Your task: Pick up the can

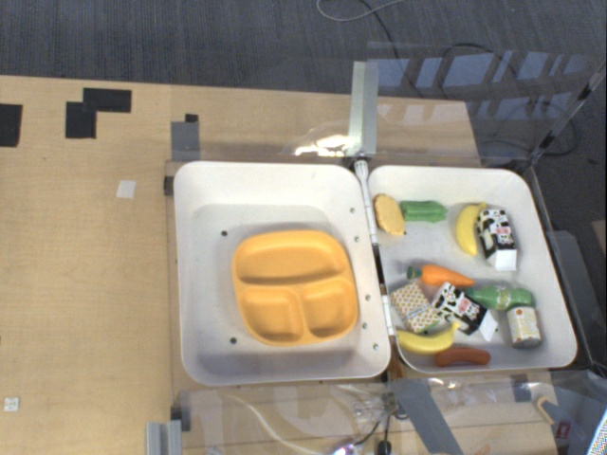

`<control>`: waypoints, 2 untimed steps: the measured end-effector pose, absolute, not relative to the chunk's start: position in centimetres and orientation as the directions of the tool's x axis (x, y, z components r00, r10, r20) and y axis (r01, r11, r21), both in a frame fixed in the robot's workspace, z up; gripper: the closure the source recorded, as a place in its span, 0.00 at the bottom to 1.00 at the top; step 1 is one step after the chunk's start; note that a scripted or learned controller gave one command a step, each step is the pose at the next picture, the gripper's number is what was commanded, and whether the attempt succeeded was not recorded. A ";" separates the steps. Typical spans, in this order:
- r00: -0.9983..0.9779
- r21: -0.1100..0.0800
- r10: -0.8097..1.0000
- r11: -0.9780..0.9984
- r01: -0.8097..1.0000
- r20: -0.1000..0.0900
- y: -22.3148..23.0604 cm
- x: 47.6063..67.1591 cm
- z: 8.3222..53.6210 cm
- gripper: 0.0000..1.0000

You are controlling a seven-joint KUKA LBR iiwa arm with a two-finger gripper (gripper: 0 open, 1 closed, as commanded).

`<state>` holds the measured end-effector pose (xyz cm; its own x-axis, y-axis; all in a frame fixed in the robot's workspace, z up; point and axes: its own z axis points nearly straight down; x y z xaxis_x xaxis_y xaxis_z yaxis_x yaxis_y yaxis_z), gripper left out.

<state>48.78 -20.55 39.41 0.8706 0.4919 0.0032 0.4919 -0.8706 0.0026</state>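
Camera view: two shallow white bins are being shown from above at a slant, side by side on a bench.
Left bin [204, 254]: a yellow divided tray [294, 285] is being carried at its centre, with nothing else beside it.
Right bin [531, 192]: a scatter of toy groceries is being held, and the task's thing is among them.
Can [524, 327]: it is being seen in the right bin's front-right corner, just beside the right wall and near the front rim.
Can's posture: it is judged to be standing upright, its grey lid facing up and its pale label facing the camera; its long axis is therefore being taken as vertical.
Closest neighbour: a green bottle [503, 298] is lying just behind the can, touching it or nearly so; which cannot be told.
Other neighbours: a cow-patterned carton [460, 308] is lying to the can's left, and a red sausage [463, 356] is lying along the front rim, both apart from the can.
Deciding relation: the can is being kept on the bin's right side, the side from which the arm is said to reach in, so a short approach is being expected.
Likely difficulty: room around the can is being narrowed by the wall on one side and the bottle behind.
Task progress: the can is not yet being lifted; it is resting on the bin floor.
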 end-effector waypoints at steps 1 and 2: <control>0.785 0.004 0.619 -0.785 0.619 0.003 -20.5 48.8 43.6 1.00; 0.555 0.005 0.832 -0.555 0.832 0.002 -20.2 48.8 37.1 1.00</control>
<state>48.79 -20.22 37.06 0.5548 0.8320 0.0016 0.8320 -0.5548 0.0052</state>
